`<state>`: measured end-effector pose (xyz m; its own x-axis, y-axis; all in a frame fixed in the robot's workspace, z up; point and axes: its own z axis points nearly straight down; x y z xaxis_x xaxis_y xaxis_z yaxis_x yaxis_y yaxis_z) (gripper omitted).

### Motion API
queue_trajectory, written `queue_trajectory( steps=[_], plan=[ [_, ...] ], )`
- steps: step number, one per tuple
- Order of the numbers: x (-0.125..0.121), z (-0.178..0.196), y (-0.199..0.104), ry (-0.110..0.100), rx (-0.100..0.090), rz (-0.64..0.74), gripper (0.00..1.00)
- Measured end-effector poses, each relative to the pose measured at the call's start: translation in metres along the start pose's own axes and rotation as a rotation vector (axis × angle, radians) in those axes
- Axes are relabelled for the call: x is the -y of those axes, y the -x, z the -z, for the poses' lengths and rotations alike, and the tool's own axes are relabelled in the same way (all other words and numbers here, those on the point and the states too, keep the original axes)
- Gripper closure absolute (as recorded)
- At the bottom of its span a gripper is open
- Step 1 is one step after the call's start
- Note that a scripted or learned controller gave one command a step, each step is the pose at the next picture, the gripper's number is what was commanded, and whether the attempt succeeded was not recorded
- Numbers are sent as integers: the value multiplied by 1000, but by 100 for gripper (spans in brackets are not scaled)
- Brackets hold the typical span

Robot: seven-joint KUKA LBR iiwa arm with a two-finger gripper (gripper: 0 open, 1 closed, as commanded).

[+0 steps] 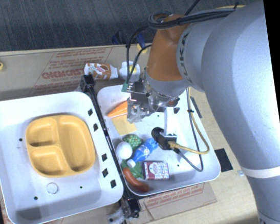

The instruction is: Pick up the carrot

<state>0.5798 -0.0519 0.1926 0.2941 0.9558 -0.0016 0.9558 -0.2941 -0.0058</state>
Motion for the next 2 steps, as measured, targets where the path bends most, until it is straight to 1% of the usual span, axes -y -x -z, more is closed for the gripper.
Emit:
queue_trajectory(
  steps=[1,2],
  plan=[
    [32,72,44,1,0,-188,100],
    [89,33,30,-1,-1,-236,100]
  ],
)
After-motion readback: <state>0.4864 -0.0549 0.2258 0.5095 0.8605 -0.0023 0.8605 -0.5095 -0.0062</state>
